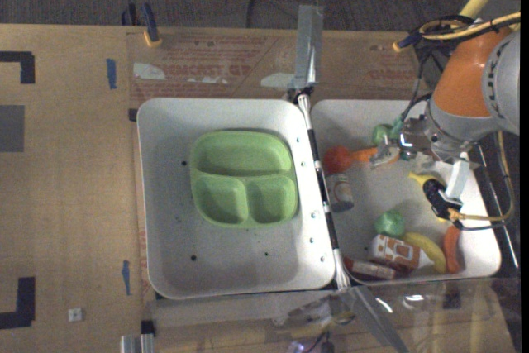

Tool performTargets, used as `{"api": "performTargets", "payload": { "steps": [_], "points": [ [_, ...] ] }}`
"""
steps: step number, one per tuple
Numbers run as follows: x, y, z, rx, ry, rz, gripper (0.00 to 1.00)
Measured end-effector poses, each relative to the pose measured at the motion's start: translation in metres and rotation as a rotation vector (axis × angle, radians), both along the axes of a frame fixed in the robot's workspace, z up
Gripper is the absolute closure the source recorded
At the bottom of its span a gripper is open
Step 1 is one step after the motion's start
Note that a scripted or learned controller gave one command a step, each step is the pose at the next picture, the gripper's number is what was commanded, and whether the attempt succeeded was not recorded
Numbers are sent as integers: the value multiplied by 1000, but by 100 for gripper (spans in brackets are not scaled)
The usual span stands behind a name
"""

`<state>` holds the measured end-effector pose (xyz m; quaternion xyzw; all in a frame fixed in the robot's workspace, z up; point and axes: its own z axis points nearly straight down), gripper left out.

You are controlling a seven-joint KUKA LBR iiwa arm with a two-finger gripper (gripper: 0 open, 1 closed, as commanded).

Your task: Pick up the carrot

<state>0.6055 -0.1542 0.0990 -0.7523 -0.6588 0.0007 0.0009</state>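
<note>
The carrot [357,155] lies in the right bin [488,264] near its upper left corner. It is orange, with a green leafy top [382,132] at its right end and a rounder red-orange end [337,159] close to the divider between the bins. My gripper [387,153] hangs low over the carrot's leafy end, at or just above it. The grey arm with its orange band [463,87] comes in from the upper right. The wrist hides the contact point.
The right bin also holds a small can [340,193], a green piece [390,222], a carton [393,250], a banana [428,247] and a red-orange sausage shape [451,249]. A green divided plate [245,178] sits in the left bin [165,244]. Cables [446,202] hang beside the wrist.
</note>
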Motion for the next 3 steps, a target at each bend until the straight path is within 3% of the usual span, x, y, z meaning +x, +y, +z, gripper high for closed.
{"api": "performTargets", "payload": {
  "steps": [1,2,3],
  "points": [
    [1,0,10,0,-2,-1,100],
    [1,0,10,0,-2,-2,0],
    [1,-1,21,-1,-5,-3,100]
  ]
}}
